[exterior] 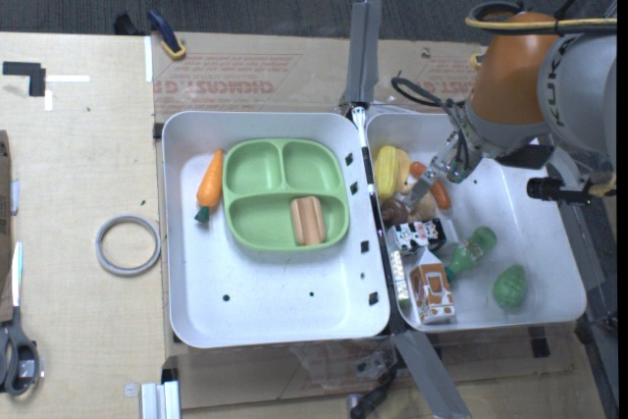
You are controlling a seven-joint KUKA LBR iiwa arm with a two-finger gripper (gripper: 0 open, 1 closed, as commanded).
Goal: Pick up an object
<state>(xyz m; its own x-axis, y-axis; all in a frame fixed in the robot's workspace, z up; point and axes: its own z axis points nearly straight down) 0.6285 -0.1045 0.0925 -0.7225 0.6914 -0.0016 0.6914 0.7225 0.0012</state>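
End effector (424, 192) among right-bin toys (392, 170)

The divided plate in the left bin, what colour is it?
Light green, seen in the camera view.

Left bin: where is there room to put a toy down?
Bare floor lies in the left bin below the green tray. The carrot fills the strip at the tray's left. The right bin is crowded along its left side.

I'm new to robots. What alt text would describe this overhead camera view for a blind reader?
A grey and orange robot arm lowers its gripper among toys in the right bin, near a yellow corn cob. The left bin has a green divided plate and a carrot.
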